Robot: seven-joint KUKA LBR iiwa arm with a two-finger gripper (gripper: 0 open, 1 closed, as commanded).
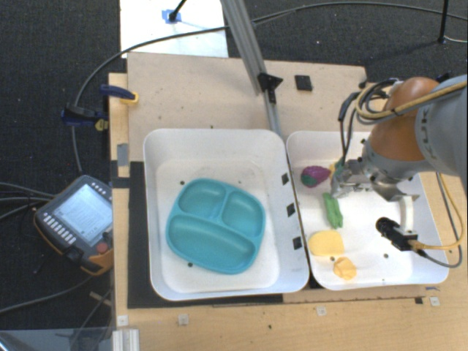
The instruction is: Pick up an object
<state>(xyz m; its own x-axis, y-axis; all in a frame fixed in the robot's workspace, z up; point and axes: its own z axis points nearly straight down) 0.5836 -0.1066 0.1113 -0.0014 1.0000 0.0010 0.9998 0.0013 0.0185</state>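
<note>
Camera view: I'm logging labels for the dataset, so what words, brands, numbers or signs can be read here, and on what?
None can be read.
The handheld control pendant has a lit screen, too blurred to read.
The teal divided plate and the white bins bear no print.

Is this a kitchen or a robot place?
Probably a robot lab, not a kitchen. A grey robot arm reaches over two white bins on a workbench, cables trail across the floor, and a handheld controller sits beside it.
</note>
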